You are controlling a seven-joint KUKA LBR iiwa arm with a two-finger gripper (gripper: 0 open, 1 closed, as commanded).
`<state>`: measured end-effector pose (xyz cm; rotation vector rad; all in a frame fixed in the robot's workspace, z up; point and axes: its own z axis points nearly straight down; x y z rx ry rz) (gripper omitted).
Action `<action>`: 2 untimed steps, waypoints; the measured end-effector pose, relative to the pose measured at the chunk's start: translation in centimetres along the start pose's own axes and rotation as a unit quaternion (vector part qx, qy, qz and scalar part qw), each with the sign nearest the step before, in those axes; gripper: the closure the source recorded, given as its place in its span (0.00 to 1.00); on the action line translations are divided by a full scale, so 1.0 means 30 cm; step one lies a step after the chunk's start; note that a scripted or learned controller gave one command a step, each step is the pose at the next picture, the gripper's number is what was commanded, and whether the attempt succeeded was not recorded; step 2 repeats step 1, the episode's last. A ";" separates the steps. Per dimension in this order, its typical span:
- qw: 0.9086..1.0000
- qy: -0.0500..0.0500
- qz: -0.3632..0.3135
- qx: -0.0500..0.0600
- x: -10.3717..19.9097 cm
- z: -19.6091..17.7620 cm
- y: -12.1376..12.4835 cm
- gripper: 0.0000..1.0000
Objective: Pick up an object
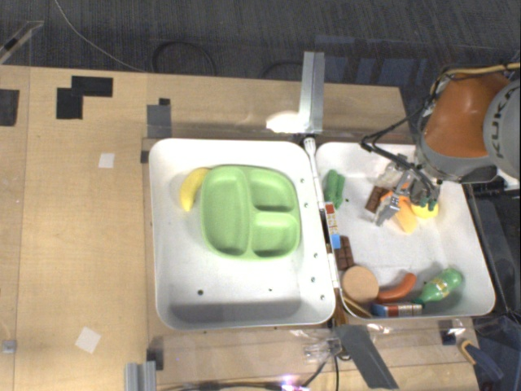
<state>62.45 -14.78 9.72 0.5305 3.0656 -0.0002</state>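
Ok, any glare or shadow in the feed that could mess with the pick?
Camera view: bright glare at the metal divider post; soft shadow along the left bin front wall; the gripper is cluttered and slightly blurred over the yellow and orange items.

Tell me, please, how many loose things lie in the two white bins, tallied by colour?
Green: 3, the compartment plate, the small upright piece, the bottle-shaped toy.
Yellow: 2, the banana, the block under the hand.
Orange or red: 2, the wedge, the sausage shape.
Brown: 3, the round disc, the two bars.
Total: 10.
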 end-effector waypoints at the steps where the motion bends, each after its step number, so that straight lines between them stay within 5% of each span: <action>1: 1.000 0.007 0.006 -0.001 -0.001 0.023 0.211 0.00; 2: 1.000 0.007 0.006 -0.001 -0.001 0.023 0.211 0.00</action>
